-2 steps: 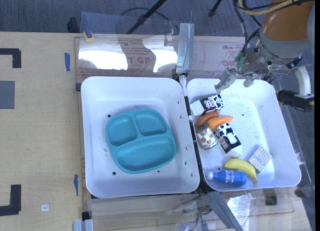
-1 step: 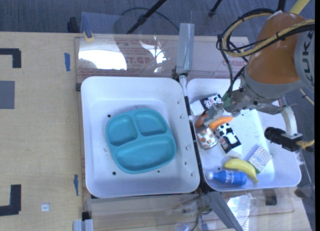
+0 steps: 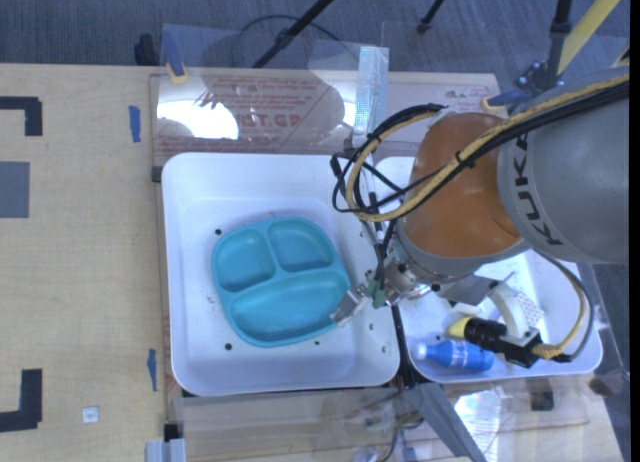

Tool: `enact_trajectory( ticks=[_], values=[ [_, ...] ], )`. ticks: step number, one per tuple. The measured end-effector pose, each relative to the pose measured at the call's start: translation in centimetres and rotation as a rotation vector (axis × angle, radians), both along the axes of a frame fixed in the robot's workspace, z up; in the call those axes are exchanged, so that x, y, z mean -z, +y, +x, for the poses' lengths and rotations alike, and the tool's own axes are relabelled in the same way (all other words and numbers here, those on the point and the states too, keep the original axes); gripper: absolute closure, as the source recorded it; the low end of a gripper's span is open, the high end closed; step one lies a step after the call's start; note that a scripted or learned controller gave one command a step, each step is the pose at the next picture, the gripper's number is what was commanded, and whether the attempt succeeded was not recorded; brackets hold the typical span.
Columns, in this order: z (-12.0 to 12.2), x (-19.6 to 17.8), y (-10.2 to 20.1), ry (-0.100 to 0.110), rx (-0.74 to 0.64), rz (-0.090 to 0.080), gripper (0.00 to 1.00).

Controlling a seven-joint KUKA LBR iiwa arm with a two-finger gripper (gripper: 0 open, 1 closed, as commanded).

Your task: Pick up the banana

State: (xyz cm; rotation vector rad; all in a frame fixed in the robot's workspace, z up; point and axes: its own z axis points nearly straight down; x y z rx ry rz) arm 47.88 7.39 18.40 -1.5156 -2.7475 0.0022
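Arm low over the seam between the bins, banana far off to its right.

The hand [image 3: 362, 300] hangs just beside the teal divided plate [image 3: 280, 280] in the left bin [image 3: 190, 250]; whether it is clenched or released I cannot tell. What looks like the banana [image 3: 462, 329], a yellow tip beside a blue bottle [image 3: 455, 355], lies in the right bin [image 3: 590, 350] under the arm. The likely risk: a descent here strikes the plate or bin wall, and the cluttered, half-hidden banana gets missed.
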Motion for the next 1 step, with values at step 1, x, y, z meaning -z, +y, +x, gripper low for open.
enact_trajectory(
  ticks=[1],
  values=[
    [1.69, -14.37, -7.27, -0.006, 0.118, -0.001, 0.00]
  ],
)
